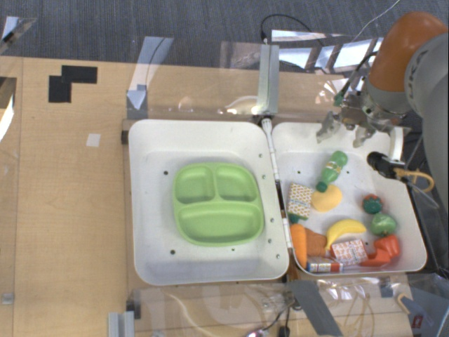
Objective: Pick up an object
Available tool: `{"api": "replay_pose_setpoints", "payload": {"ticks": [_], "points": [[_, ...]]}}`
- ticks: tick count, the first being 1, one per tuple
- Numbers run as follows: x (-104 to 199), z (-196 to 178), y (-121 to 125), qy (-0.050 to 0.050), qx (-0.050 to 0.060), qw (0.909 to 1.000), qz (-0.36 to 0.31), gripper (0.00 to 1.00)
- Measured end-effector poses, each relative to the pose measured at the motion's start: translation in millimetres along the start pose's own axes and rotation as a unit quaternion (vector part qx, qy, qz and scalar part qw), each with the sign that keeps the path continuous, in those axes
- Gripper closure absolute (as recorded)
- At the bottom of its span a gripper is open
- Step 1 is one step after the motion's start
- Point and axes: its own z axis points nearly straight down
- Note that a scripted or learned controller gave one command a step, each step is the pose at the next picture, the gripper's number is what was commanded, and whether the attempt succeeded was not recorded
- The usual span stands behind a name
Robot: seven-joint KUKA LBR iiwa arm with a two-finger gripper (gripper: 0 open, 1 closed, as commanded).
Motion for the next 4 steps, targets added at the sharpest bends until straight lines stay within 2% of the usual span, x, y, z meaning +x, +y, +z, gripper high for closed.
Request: {"api": "replay_pose_setpoints", "payload": {"ticks": [1,2,3,4], "points": [[-23.2,60.9,-18.1,0.001,0.000,1.0000,0.002,0.00],[-21.7,52.1,-15.9,0.001,-0.001,1.0000,0.000,1.00],[-21.7,52.1,-15.9,0.001,-0.001,1.0000,0.000,0.00],[-20.3,43.6,-13.9,0.002,-0.002,1.0000,-0.003,1.00]]}}
